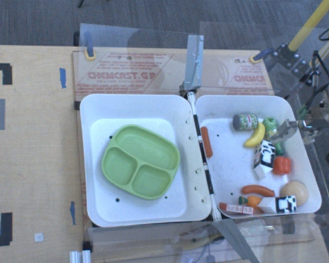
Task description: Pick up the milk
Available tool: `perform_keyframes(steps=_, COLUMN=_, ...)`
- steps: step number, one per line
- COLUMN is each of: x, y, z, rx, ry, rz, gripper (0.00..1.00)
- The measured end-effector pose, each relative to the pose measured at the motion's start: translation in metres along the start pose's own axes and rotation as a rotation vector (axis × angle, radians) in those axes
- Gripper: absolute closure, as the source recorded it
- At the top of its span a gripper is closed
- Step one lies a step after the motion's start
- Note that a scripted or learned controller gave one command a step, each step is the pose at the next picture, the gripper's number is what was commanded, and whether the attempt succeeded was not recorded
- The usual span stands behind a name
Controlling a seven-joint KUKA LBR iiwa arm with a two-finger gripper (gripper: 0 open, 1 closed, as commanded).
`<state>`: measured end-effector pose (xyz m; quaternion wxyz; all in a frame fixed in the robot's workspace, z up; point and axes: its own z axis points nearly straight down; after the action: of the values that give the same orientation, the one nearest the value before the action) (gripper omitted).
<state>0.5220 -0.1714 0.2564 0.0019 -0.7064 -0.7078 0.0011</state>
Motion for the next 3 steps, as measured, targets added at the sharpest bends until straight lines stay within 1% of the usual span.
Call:
perform_keyframes(steps=1, x=0.0, y=0.019, z=0.094, rx=-0.001, ry=0.0, rz=-0.196, gripper=0.0)
perform_keyframes(steps=2, x=-0.011, y=0.042, z=0.096, rx=-0.006, ry=-0.003, rz=-0.292, gripper=0.0)
perform_keyframes(steps=3, x=-0.02, y=0.082, z=0.09, rx=-0.006, ry=-0.003, rz=-0.291, gripper=0.0)
